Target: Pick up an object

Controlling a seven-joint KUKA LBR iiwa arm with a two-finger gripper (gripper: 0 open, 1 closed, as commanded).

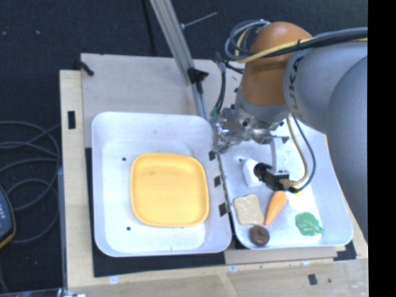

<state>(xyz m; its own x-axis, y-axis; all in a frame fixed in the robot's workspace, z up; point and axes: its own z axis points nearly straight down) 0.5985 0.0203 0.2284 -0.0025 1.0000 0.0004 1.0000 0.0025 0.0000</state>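
My gripper [221, 142] hangs over the rim between the two bins, at the upper left corner of the right bin [334, 197]. Below it in the right bin lie a tan bread slice [248, 209], an orange carrot [276, 207], a brown round piece [259, 234] and a green leafy piece [308, 223]. All of these lie apart from the gripper, toward the bin's front. A yellow square plate [169, 189] rests in the left bin [108, 166]. The grey arm with its orange band [272, 60] covers the back of the right bin.
A slanted metal rail [176, 42] runs from the top of the view down to the bins' shared back corner. Cables lie on the dark floor at the left [25, 159]. The bench's front edge is near the bottom.
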